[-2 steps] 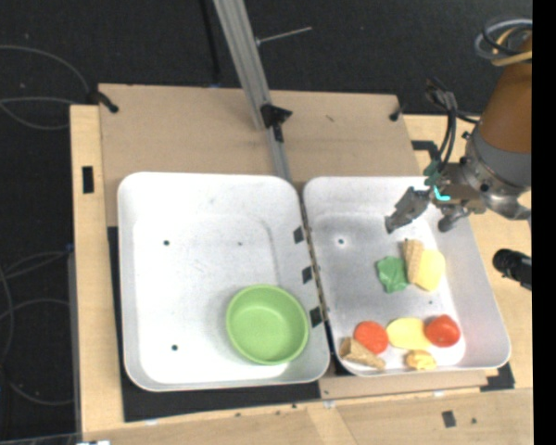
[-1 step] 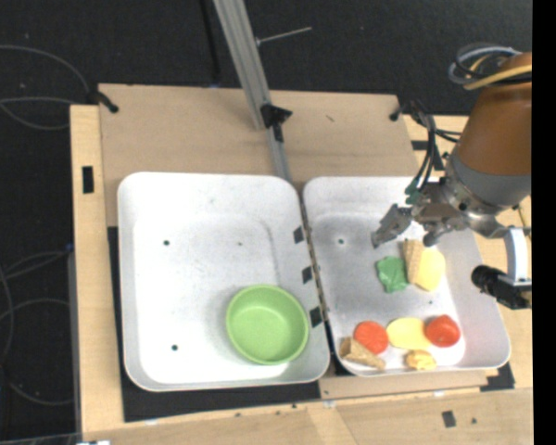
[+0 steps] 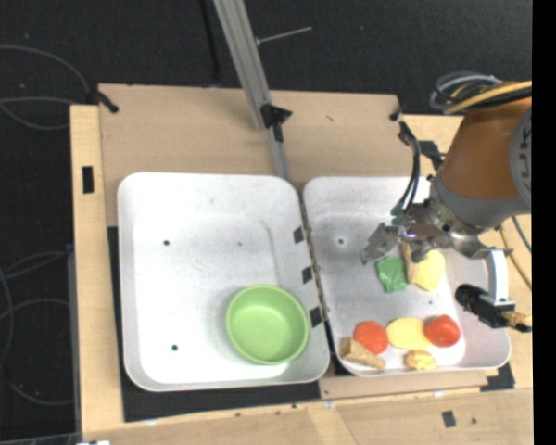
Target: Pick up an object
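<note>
The gripper (image 3: 400, 248), spread wide, hangs over the green block (image 3: 391, 274) in the right bin (image 3: 338, 213), so the approach is under way and it must next descend and close.

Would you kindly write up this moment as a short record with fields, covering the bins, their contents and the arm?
left bin: white, holds a green bowl near its front right corner
right bin: white, holds small items toward its front right
items under gripper: green piece beside a yellow piece
front row: orange-red piece, yellow piece, red piece, tan bits along the rim
arm: reaches in from the right, over the right bin
gripper: low over the green and yellow pieces; grasp cannot be confirmed
</note>
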Tool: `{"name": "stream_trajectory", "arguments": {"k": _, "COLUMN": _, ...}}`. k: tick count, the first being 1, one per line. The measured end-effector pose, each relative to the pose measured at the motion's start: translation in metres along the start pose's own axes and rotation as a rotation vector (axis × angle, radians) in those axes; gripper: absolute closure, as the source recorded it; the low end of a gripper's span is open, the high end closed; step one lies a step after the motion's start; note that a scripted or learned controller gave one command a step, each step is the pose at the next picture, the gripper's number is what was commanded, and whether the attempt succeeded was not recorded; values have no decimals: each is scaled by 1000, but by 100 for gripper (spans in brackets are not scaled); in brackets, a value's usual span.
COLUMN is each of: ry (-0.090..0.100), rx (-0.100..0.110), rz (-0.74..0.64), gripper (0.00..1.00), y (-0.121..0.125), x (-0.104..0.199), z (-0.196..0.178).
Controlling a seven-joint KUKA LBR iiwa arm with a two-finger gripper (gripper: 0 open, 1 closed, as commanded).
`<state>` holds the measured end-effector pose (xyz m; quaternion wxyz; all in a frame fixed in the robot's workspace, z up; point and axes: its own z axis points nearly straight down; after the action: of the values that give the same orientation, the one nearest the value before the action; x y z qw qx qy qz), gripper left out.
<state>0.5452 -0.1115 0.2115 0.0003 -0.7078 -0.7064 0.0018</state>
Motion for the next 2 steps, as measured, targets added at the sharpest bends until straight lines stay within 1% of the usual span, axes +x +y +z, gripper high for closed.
{"name": "stream_trajectory", "arguments": {"k": 1, "ry": 0, "rx": 3, "rz": 0, "gripper": 0, "y": 2, "x": -1, "z": 63}}
{"name": "stream_trajectory", "arguments": {"k": 2, "ry": 4, "rx": -7, "rz": 4, "gripper": 100, "y": 5, "x": 0, "z": 49}}
